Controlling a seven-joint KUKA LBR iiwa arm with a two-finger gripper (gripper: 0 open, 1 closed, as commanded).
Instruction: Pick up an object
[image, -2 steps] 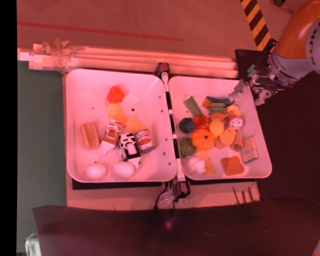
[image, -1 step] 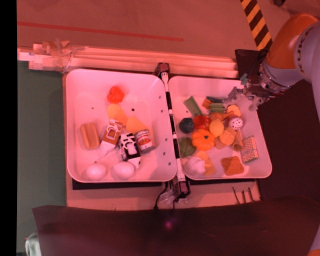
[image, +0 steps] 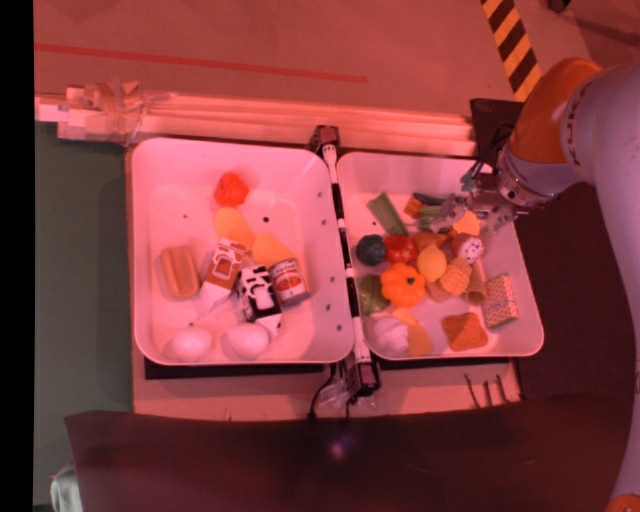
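Observation:
My gripper (image: 470, 218) hangs over the far right part of the right bin (image: 528, 330), its two fingers spread apart and pointing down. Nothing sits between them. Just below it lie a white die (image: 468, 248), a yellow lemon (image: 431, 262) and a waffle cone (image: 457, 276). To its left are a green stalk (image: 385, 212), a red piece (image: 400, 247) and a dark blue ball (image: 370, 250). An orange pumpkin (image: 403, 285) rests in the middle of that bin.
The right bin also holds a patterned box (image: 500, 298), an orange waffle (image: 462, 330) and a white lump (image: 390, 331). In the left bin (image: 150, 200) are a red pepper (image: 231, 187), a bun (image: 180, 270), two cartons, a can (image: 288, 280) and two eggs (image: 192, 343).

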